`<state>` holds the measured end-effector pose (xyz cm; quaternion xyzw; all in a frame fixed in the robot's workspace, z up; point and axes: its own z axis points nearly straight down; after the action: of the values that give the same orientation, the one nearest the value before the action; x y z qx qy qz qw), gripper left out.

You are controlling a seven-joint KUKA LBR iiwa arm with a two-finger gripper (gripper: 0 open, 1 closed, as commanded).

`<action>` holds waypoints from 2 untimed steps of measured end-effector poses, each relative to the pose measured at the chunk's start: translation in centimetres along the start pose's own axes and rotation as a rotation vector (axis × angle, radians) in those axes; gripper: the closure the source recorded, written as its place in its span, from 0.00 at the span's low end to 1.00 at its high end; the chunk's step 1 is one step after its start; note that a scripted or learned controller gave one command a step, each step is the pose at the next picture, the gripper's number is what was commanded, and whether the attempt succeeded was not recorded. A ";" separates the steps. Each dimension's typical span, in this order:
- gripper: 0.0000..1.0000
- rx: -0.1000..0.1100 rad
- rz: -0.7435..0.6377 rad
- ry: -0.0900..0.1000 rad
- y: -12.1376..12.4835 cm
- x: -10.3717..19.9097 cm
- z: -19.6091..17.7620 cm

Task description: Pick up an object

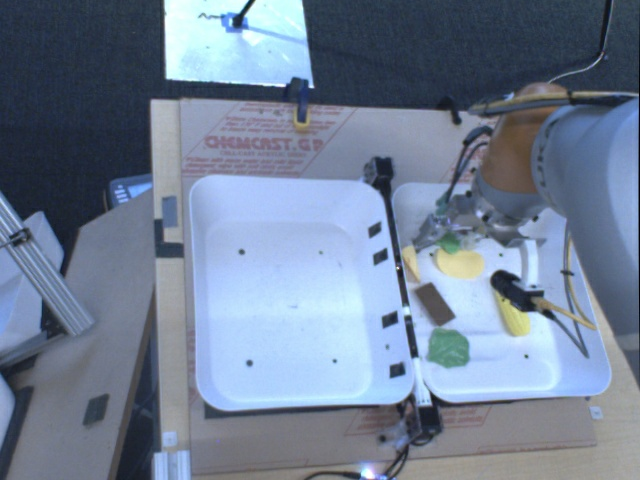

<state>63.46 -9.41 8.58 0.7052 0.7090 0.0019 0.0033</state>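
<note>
Inside the right bin (pixel 565 368): gripper (pixel 446 232) at far end, grip indiscernible; brown block (pixel 433 303) mid-left; green lump (pixel 448 348) near end.

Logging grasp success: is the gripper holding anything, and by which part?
Cannot tell. The gripper sits at a small green piece in the right bin; grasp unclear.

Your pickable items, all in the right bin (pixel 565 368):
- brown flat block (pixel 434 304), lying slanted near the dividing wall
- green crumpled lump (pixel 449 348), just in front of it
- pale yellow disc (pixel 460 264), flat, behind the block
</note>
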 end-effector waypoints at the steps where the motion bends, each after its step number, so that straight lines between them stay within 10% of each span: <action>1: 0.00 0.001 -0.001 0.001 2.8 -0.4 0.0; 2: 0.00 0.008 0.007 0.001 -1.3 -3.8 0.1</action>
<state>62.22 -13.25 8.45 0.7077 0.7065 -0.0003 0.0000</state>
